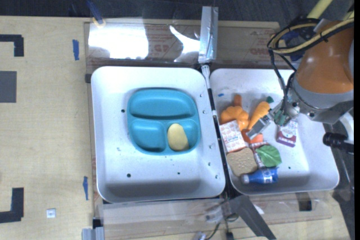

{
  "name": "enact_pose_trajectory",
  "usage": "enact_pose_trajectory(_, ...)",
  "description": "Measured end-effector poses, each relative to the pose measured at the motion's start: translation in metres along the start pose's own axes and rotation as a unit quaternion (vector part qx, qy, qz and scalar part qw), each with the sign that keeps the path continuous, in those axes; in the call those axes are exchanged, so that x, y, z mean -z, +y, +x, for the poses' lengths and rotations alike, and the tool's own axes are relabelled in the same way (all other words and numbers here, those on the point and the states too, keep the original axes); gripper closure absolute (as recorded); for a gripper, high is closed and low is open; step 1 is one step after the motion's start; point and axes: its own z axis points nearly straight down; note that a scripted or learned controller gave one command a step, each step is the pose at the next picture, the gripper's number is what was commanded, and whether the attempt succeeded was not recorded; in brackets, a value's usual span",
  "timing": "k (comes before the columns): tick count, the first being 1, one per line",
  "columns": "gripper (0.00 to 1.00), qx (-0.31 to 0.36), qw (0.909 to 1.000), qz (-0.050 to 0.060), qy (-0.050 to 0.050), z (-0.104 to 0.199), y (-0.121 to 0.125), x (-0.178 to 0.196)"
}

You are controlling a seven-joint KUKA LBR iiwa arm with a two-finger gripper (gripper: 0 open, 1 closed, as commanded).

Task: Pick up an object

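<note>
Gripper [279, 116] over right bin [320, 177], centre-right of frame; open/closed state unclear. Carrot [259, 113] just left, long axis tilting toward upper right.

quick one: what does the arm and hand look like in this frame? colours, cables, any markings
The arm is grey with a rounded, glossy orange band above the wrist. Yellow and black cables loop beside it at upper left. The hand is small, metallic grey and dark, with a touch of green on it; too blurred for finer detail. I see no legible markings.
</note>
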Motion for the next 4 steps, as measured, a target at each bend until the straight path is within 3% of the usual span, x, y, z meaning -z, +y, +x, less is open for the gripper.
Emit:
enact_pose_trajectory(1,0.00,0.007,1.0000,-0.004,-0.004,-0.034,0.048,-0.073)
enact_pose_trajectory(2,0.00,-0.164,0.9864,-0.006,-0.004,-0.019,0.029,-0.081)
enact_pose_trajectory(3,1.00,-0.164,0.9864,-0.008,-0.005,-0.020,0.030,-0.069)
enact_pose_trajectory(4,0.00,-0.164,0.9864,-0.007,-0.004,-0.019,0.030,-0.070)
